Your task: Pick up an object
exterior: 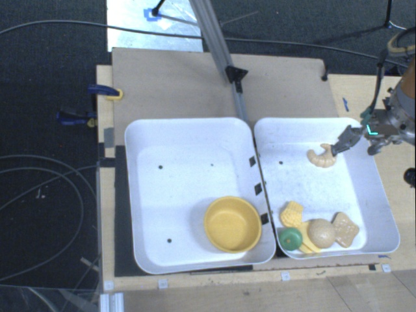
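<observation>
My gripper (358, 145) hangs over the far right part of the right bin (374, 174). It is open, and nothing sits between its fingers. One dark finger (342, 142) reaches down-left to just beside a pale curved croissant-shaped piece (322, 156) on the bin floor. At the near end of the same bin lie a yellow waffle piece (292, 213), a green round piece (290, 239), a beige ball-like piece (320, 233) and a tan cracker-like piece (345, 229), packed close together.
A yellow bowl (232, 223) stands in the left bin (149, 174) near its front right corner. A slanted grey pole (214, 31) crosses above the back of the bench and ends near the wall between the bins.
</observation>
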{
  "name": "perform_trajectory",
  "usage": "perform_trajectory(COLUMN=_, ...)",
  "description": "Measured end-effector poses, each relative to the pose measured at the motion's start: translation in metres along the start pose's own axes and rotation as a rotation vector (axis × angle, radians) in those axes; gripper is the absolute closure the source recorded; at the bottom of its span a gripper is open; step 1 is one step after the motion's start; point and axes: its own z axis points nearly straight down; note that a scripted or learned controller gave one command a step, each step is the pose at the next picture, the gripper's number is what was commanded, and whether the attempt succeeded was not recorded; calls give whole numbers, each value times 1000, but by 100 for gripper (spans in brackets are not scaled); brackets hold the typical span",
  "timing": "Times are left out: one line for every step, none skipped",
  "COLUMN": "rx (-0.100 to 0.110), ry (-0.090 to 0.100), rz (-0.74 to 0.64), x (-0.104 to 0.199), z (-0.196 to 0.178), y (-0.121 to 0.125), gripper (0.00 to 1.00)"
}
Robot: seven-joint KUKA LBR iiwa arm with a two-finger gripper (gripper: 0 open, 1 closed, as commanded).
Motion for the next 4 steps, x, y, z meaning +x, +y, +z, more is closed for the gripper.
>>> perform_trajectory(rx=0, ry=0, rz=0, x=0, z=0, y=0, gripper=0)
perform_trajectory(rx=4, ry=0, rz=2, x=4, z=48, y=9, gripper=0)
perform_trajectory(rx=4, ry=0, rz=4, x=-4, z=93, y=8, gripper=0)
perform_trajectory(rx=5, ry=1, rz=5, x=3, z=138, y=11, gripper=0)
